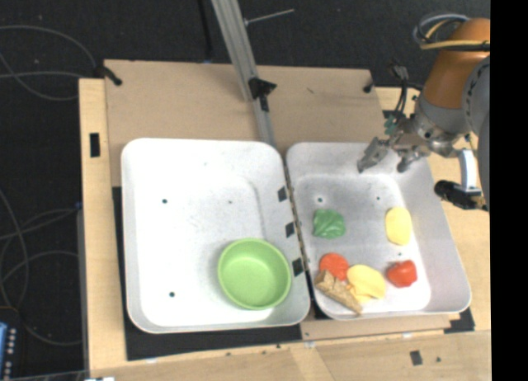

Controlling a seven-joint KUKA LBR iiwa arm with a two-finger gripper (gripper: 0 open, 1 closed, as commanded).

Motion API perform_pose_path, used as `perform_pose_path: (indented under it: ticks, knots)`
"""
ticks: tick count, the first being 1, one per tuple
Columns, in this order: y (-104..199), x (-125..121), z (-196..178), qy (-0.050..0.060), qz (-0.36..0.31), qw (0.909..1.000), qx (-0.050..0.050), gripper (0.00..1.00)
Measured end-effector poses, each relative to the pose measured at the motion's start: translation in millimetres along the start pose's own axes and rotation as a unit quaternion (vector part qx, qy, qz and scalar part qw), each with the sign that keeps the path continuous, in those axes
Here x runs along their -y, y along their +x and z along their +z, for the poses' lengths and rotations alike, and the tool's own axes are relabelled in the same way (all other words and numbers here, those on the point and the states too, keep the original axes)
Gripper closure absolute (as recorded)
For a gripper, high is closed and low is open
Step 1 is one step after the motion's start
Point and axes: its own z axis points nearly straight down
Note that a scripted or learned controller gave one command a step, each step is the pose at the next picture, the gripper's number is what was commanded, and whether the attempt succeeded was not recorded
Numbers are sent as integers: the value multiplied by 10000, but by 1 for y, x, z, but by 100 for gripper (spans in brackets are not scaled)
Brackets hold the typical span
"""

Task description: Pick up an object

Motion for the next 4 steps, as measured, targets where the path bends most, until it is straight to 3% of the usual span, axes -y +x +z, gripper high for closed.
perform_pose_path:
  ticks: [1, 2, 4]
  knots:
    - [-1, 1, 51, -4, -6, 10000, 0, 0]
    - [-3, -1, 35, -38, -22, 10000, 28, 100]
    - [-12, 6, -59, -62, -4, 10000, -13, 100]
